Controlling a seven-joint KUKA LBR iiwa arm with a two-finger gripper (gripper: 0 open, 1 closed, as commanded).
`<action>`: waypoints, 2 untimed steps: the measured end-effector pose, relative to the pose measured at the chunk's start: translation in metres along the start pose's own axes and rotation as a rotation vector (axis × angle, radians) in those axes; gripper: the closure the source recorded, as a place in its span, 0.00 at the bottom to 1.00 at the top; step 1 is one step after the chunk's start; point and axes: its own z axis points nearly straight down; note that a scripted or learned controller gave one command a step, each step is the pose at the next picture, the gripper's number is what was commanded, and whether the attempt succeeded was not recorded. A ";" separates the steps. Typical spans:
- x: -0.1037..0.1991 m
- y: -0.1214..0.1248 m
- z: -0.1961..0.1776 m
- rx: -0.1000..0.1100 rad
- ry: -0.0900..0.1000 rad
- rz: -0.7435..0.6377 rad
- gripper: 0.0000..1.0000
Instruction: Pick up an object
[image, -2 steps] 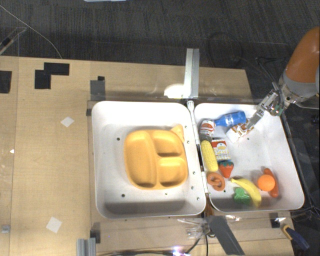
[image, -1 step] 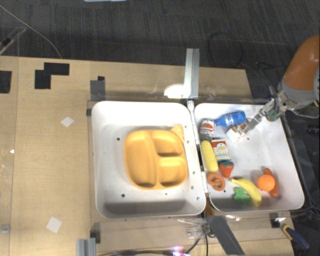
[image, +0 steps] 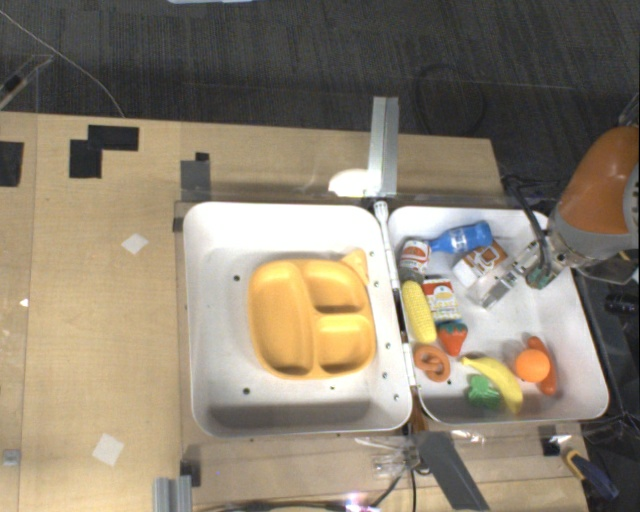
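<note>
The gripper (image: 497, 287) hangs low in the right bin (image: 585, 345), reaching in from the right, its 2 fingers slightly apart with nothing visibly between them; they sit just at the near edge of a small brown-and-white packet (image: 480, 262), which seems the likeliest thing to pick. That packet lies in the far part of the bin, touching a blue bottle (image: 465, 238) on its far side and near a can (image: 415, 255) to its left. The main risk, as I judge it, is crowding: a finger could land on the packet's top instead of its side and push it away, or nudge the bottle and shift both. A flat packet also gives little to pinch, so the fingers may close on air. The corn cob (image: 417, 310), carrot (image: 453, 338) and banana (image: 497, 378) lie nearer, apart from the gripper. The left bin (image: 210, 300) holds a yellow divided tray (image: 308, 315).
</note>
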 end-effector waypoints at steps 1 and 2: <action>-0.030 0.031 0.002 0.010 0.011 0.110 0.00; -0.022 0.025 0.000 0.000 0.000 -0.293 0.00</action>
